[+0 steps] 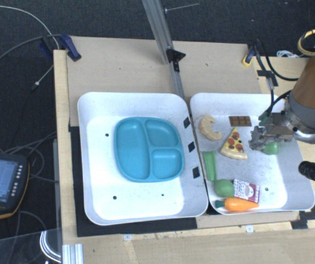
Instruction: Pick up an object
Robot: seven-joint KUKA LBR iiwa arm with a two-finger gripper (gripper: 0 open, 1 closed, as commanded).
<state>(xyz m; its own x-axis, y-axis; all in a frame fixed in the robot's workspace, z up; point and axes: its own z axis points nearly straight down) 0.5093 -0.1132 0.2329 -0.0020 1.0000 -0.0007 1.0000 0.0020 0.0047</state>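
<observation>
**benchwatcher:** The pincer (263,138) is low over the right bin (289,199), near its right wall about halfway up. There's a green object (271,147) tucked right under and against it. Honestly I can't tell if it's pinched or just sitting there on the bin floor, the metal bits cover the business end. So I'd call the pick not done yet, or at least not proven: nothing looks lifted clear of the bin.

**kuka_lurker:** What's around it? Any room to work?

**benchwatcher:** Closest neighbour is the pizza slice (234,144), just beside it toward the bin's middle. Past that, a chocolate bar (239,121) and a tan croissant-looking piece (209,127) up by the far edge. Along the left wall there's a green stick (209,165), and the near edge is crowded: green round thing (223,187), little pink carton (245,190), carrot (241,204), all touching or nearly.

**kuka_lurker:** So tight on the near side.

**benchwatcher:** Yeah, but the near-right corner of that bin is bare, and straight up is open. My guess is the pizza slice is the only thing it might nudge. The left bin (91,147) just has a blue divided plate (148,148) in the middle, well apart from everything.
</observation>
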